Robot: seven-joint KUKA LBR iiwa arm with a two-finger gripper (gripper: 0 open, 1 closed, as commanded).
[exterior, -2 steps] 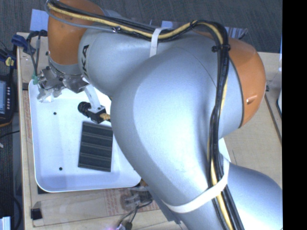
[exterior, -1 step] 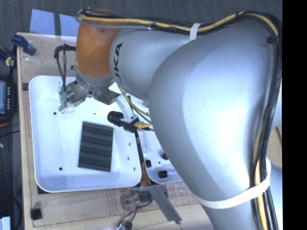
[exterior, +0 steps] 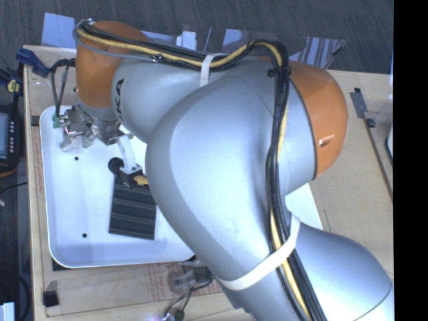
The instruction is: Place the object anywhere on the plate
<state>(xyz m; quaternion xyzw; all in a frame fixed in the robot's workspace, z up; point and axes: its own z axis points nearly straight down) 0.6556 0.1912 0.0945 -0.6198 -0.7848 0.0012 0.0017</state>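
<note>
The dark ribbed slab (exterior: 134, 211) lies flat on the floor of the left white bin (exterior: 57, 199), roughly in the middle of the part of the bin that can be seen, with its long side running away from the near rim. Its right edge passes just under the bulk of the arm (exterior: 221, 179). It lies apart from the bin's left wall and near wall.

The gripper (exterior: 73, 136) hangs over the far left corner of the same bin, up and to the left of the slab and clear of it. Nothing can be seen in its grasp, and whether it is open or closed cannot be told from this angle. The orange band (exterior: 93, 65) sits just above it.

The bin's floor is smooth, glossy white, with two small dark specks (exterior: 85, 235) on it. The bin rests on a pale wooden bench (exterior: 348, 179), whose bare top shows to the right of the arm. Beyond the bench's far edge is dark grey carpet (exterior: 200, 5), and pale blue-white sheets (exterior: 59, 29) stand along that edge. A black device (exterior: 8, 136) sits at the far left
</note>
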